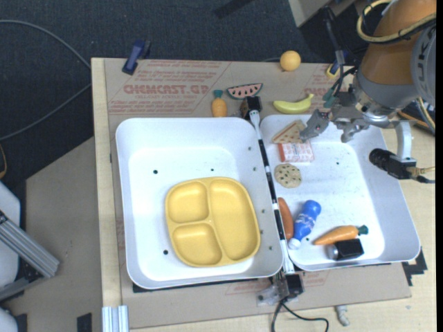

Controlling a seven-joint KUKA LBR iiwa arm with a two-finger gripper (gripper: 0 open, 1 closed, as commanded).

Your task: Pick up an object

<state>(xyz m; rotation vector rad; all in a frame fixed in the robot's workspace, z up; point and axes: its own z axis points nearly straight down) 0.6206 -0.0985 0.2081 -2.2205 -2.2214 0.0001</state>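
Right bin under the pincer, fingers spread apart (nothing between them), above a pink box.

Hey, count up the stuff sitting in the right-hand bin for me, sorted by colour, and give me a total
Orange or red: 2, the carrot and the hot dog
Blue: 1, the bottle
Black: 1, the block
Tan or brown: 2, the cookie and the sandwich wedge
Pink and white: 1, the small packet
Total: 7
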